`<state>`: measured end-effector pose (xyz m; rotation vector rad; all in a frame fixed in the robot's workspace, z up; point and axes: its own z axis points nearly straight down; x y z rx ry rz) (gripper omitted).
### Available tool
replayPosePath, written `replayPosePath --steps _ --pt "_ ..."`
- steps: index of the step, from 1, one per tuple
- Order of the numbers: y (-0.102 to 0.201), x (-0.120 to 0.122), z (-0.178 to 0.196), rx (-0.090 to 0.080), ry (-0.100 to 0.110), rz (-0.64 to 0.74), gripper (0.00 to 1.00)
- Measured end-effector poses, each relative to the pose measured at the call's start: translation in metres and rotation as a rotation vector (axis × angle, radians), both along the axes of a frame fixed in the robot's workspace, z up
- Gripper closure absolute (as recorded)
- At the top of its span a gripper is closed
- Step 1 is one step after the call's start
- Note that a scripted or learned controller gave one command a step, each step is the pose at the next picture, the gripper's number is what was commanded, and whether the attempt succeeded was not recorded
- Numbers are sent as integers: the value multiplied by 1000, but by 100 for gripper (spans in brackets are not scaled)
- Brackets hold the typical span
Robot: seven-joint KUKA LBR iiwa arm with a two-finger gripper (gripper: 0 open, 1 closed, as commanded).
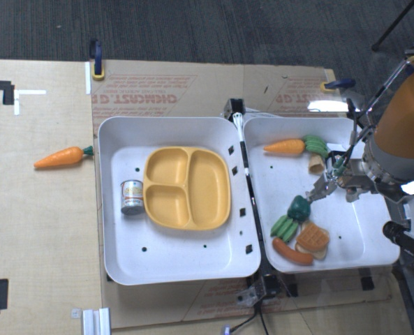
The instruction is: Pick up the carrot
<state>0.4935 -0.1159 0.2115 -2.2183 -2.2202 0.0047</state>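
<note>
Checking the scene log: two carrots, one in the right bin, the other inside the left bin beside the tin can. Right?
Not quite. The camera view shows the second carrot lying on the bench outside the left bin, not beside the tin can. The other carrot is in the right bin, as stated.

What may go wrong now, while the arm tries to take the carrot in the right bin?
1. A second orange carrot lies outside on the bench, left of the bins; the program might choose the wrong one.
2. The orange carrot in the right white bin touches a green vegetable, which may be pushed or grabbed too.
3. The gripper sits lower, nearer the dark green toy.
</note>
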Motion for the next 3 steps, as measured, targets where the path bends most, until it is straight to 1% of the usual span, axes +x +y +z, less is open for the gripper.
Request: replayPosePath --steps 1,2,3 --pt "24 75 -61 -2 -1 -126 0" --pt "19 120 -47 -4 -3 -474 0" --pt "-16 157 -119 -4 -4 -697 0"
